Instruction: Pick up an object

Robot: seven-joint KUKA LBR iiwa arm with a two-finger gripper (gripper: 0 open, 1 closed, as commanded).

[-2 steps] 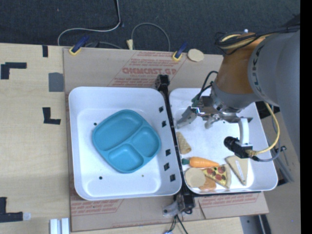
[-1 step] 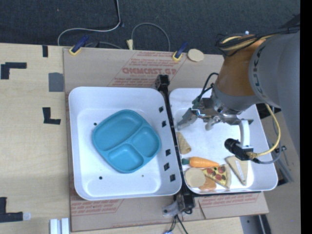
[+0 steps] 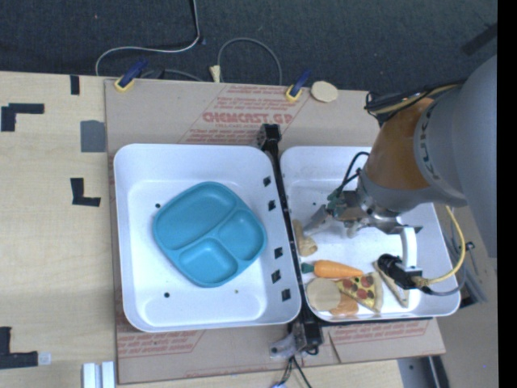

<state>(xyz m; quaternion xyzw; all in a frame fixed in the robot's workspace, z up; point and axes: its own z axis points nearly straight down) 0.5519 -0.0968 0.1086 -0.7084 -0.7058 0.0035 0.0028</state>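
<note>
arm (image 3: 428, 152) bent over right bin (image 3: 323, 164)

Bulky grey arm (image 3: 464, 144) with an orange band (image 3: 397, 148), black cables and seemingly metallic wrist hardware.

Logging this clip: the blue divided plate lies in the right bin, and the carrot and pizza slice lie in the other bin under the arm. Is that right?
Not quite. The camera view shows the blue divided plate in the left bin, not the right. The carrot and pizza slice do lie in the other bin, under the arm.
</note>
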